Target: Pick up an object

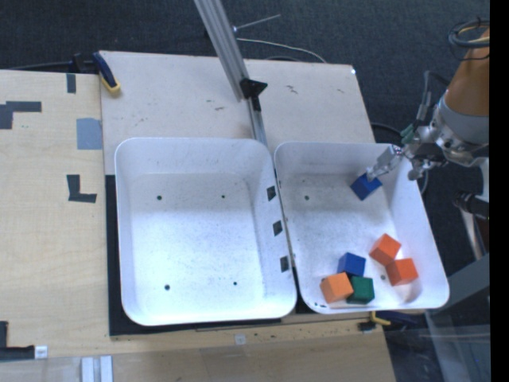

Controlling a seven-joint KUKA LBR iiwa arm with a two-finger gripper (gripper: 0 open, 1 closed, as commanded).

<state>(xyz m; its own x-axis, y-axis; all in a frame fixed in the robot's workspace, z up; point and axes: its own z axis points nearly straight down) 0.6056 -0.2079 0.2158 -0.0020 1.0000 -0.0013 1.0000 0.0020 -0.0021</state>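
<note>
The camera view is taken up first by the bench (48,213), a pale wooden surface on which two shallow white bins are set side by side. The left bin (127,213) is seen with a speckled floor. The right bin (413,213) is placed just beside it, the two rims touching along the middle. A slanted metal rail (223,38) is seen running down from the top edge toward the gap between the bins.

The arm (465,94) is seen reaching in from the right, its orange band lying above a grey wrist over the right bin's upper right corner. The gripper (383,165) is pointed down and to the left, into the upper part of the right bin. A blue block (366,185) is seen at the fingertips, tilted, with its upper corner touching or lying between them; which of the two cannot be told, nor how far apart the fingers are.

In the near right corner of the right bin a cluster of blocks is gathered, well apart from the gripper: an orange block (386,248), a red-orange block (402,270) just beside it, a second blue block (351,264), an orange block at the front (336,286) and a green block (362,290) touching it.
</note>
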